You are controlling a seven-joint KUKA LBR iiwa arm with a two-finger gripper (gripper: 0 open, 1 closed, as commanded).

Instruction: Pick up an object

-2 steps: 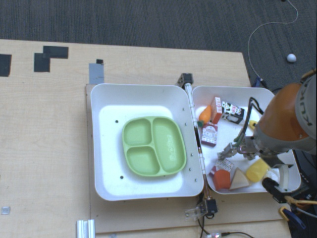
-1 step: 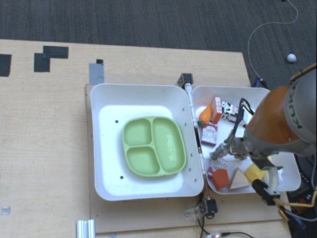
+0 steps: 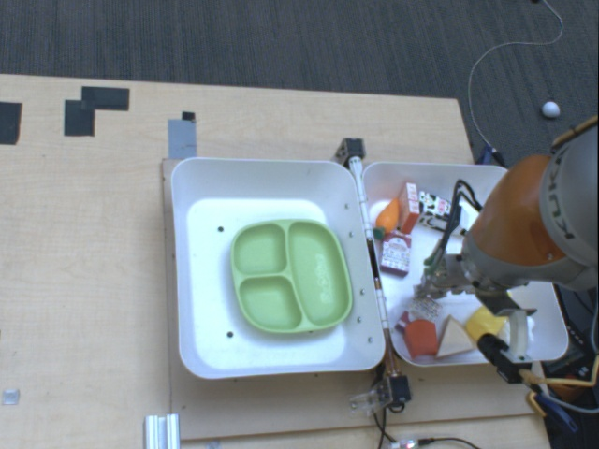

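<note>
Gripper lowered into right bin, just above red block; finger state cannot be told. Reach step judged; secure closure required next.

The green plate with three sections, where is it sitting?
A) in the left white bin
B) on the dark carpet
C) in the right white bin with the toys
A: the green plate lies flat in the middle of the left white bin, while the small things and the arm's tool are over the right bin.
</note>
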